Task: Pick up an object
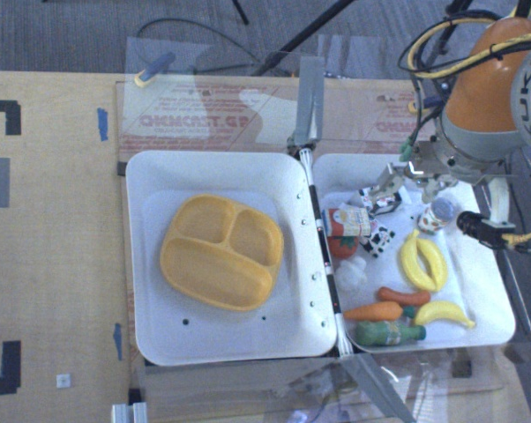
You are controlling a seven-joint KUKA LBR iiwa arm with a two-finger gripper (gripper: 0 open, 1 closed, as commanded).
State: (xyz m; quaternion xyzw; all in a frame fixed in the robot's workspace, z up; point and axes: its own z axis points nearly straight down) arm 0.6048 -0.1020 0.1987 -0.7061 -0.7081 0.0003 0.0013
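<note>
The right bin (490,276) holds several small items. A yellow banana bunch (422,263) lies in its middle, and a single banana (444,313) sits near the front. A carrot (373,311), a red-orange sausage shape (405,296) and a green bottle (387,332) lie at the front left. A red pack with a white label (345,226) and a black-and-white cow toy (379,241) sit by the left wall. My gripper (410,181) hangs low over the bin's far part, just above another black-and-white toy (380,202). I see nothing held in it.
The left bin (151,324) holds a yellow divided plate (221,251). A small round pale item (442,210) lies right of the gripper. A white lump (352,272) sits by the divider. Yellow and black cables (442,38) loop above the orange wrist.
</note>
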